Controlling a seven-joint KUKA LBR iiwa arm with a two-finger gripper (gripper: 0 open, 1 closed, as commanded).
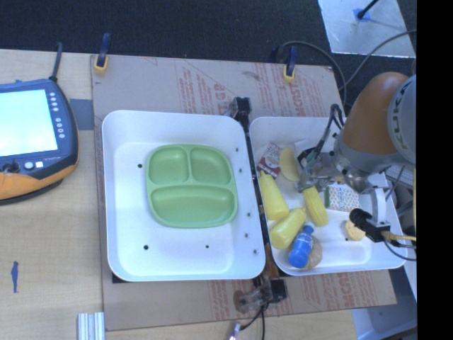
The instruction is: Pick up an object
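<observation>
Down at the near edge of the right bin: small blue bottle, lying against a yellow squeeze bottle. Just past them, two more yellow pieces, one long by the divider, one shorter right under the wrist. Light plastic by the look of it, rigid enough, probably slick and rounded, so best taken across the narrow middle, not the ends. Small patterned packet tucked beside the arm, flat and likely harder to pinch. Over in the left bin, well apart from all that, a green divided plate, broad and shallow, awkward for two fingers except at the rim. Now the tool: low in the right bin, hovering at the top of the shorter yellow piece, wrapped in cables and shadow. Cannot tell how wide it stands, nor whether anything sits in it. Farther back, orange band of the arm above the table.
</observation>
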